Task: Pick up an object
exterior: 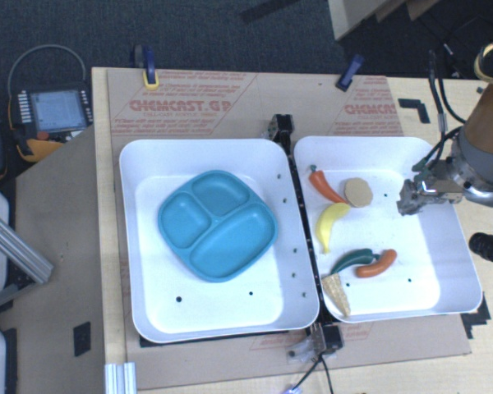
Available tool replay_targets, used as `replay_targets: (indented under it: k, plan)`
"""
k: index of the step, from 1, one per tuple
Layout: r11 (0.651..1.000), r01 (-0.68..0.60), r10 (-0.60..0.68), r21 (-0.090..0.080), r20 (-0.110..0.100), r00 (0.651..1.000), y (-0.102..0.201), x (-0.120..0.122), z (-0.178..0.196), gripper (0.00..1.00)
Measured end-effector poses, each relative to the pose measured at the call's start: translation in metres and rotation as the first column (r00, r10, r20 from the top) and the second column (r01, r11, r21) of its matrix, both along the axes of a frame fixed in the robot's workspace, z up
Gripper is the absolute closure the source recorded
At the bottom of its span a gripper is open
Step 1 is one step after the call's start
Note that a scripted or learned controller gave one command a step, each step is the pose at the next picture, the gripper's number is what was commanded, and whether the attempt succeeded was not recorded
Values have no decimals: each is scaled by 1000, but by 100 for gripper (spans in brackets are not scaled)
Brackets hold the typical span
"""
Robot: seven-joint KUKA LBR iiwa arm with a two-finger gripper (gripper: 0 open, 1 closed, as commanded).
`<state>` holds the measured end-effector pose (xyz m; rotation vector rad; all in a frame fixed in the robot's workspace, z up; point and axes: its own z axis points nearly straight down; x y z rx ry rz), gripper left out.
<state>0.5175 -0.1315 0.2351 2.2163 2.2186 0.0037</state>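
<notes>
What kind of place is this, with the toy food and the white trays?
Most likely a robotics lab. A robot arm's gripper hangs over the right white bin, which holds toy food such as a banana. A handheld control screen with a cable lies beside the bench, and clamps pin down its cardboard cover.

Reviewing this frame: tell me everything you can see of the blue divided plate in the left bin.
The blue plastic-looking divided plate is a rounded-square dish with three compartments set apart by raised ridges: two smaller ones toward the far side and one larger one toward the near side. It lies flat and right way up, turned at an angle to the bin walls, near the middle of the left shallow white bin. Its compartments hold nothing. It rests on the bin floor; nothing else touches it.
</notes>
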Motion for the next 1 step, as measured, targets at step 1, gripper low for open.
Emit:
replay_targets:
  k: [1]
  plan:
    - [1000, -6, 6, 6, -7, 1000, 63, -3, 2, 100]
